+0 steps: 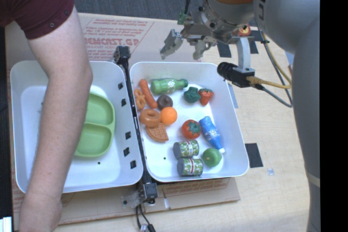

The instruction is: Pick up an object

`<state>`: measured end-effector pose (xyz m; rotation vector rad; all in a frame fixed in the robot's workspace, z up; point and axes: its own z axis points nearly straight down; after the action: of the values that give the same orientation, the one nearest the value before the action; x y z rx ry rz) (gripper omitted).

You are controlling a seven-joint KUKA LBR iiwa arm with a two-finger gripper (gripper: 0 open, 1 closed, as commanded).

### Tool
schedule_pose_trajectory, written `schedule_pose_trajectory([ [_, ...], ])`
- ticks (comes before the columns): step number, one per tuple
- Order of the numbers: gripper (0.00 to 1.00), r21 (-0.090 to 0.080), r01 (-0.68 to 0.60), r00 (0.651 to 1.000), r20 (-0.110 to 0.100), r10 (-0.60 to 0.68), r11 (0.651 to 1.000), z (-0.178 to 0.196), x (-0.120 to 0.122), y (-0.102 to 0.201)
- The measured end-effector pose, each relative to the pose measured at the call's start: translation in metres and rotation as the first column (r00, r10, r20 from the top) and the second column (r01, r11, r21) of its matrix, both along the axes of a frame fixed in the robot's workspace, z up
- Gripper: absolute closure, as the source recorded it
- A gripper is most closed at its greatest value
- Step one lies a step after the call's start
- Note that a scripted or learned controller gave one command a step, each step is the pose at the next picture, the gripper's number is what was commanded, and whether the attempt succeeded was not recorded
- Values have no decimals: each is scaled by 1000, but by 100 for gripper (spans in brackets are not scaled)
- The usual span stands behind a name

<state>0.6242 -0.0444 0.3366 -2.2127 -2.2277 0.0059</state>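
Note:
My gripper [181, 52] hangs open above the far rim of the right bin [237, 133], with nothing between its fingers. Below it, in that bin, lie a green bottle [167, 85], a carrot [144, 93], a chocolate donut [164, 101], an orange [169, 116], a glazed donut [149, 117] and a waffle piece [158, 133]. Further right are broccoli [191, 95], a red strawberry [205, 96], a tomato [191, 129], a blue bottle [210, 133], two cans [188, 157] and a green lime [212, 157].
A person's arm [65, 95] in a maroon sleeve stretches across the left bin [22, 133], partly covering a green divided plate [98, 125]. A black clip [122, 54] sits where the bins meet. Cables [272, 84] trail right of the right bin.

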Motion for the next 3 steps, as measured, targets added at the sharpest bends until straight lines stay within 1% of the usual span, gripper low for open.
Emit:
schedule_pose_trajectory([
  [1,0,-1,3,1000,3,-3,1000,50,-25,-123],
  [2,0,1,1,1000,-2,-1,1000,-112,-40,-97],
  [3,0,1,0,1000,-2,0,1000,-242,-26,-128],
])
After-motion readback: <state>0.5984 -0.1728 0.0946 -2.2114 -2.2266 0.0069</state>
